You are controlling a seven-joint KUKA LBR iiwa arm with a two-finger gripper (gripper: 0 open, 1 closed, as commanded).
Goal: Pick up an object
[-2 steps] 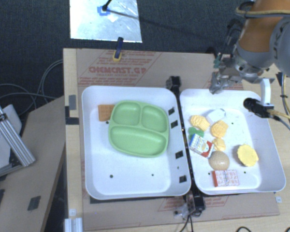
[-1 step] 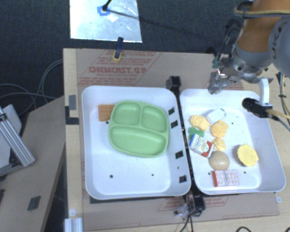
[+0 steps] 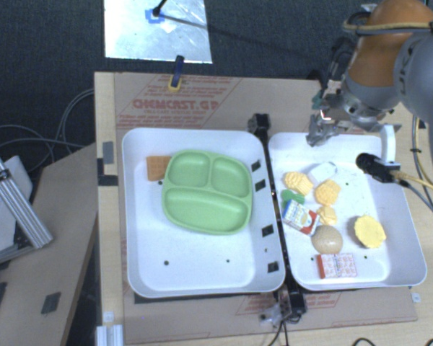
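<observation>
Two white bins (image 3: pixel 202 283) sit on a brown cardboard-covered bench (image 3: pixel 195 103).

Red print reading "CHEMCAST GP" runs across the brown board (image 3: pixel 187 101) behind the two bins. A small carton (image 3: pixel 299 216) and a red-and-white packet (image 3: pixel 338 266) in the right bin carry print too small to read.

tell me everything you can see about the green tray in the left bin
The green tray is a pale green, smooth plate that looks like plastic, with rounded corners and three compartments: two small ones along its far side and one long one along its near side. All three look bare. It lies flat and slightly rotated in the left bin, toward the far half. Its left far corner overlaps a flat tan piece that pokes out from under it. Nothing else touches it.
</observation>
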